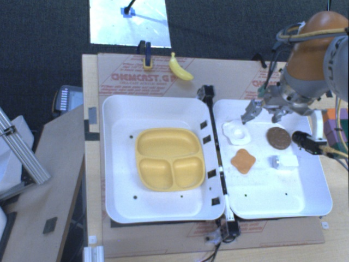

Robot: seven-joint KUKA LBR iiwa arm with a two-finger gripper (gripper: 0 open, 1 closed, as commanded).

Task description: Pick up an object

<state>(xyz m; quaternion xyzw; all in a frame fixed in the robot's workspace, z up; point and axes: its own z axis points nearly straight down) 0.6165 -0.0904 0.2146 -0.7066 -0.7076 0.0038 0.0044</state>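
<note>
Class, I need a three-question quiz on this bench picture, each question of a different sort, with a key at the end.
1. True or false: the yellow divided tray lies in the left bin.
2. Multiple choice: which thing lies outside both bins, on the board behind them? A) the brown round disc B) the toy banana C) the orange piece
3. Fill in: the gripper hangs over the far part of the ____ bin, near the white fried-egg toy.

Key: 1 true; 2 B; 3 right.
</note>
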